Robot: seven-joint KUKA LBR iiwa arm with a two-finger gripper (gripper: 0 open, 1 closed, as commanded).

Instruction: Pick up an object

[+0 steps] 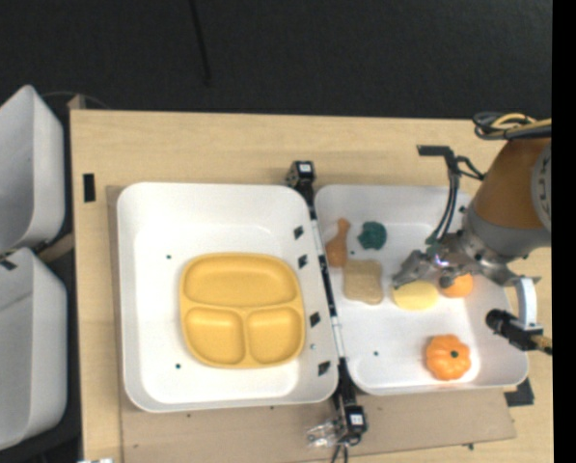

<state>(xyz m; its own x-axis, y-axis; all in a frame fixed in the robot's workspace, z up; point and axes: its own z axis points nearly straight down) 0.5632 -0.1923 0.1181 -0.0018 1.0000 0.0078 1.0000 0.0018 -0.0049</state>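
Over the right bin (384, 374), the gripper (425, 266) hovers by the yellow lemon (416, 296) — grip state unclear.

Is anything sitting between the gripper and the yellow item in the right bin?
Nothing visible does. The gripper hangs right at the yellow item, which lies in the right bin; the orange piece lies beside them, not between.

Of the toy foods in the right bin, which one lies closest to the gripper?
The pale yellow piece, right under the gripper. The pumpkin, the green piece and the tan slice lie farther off.
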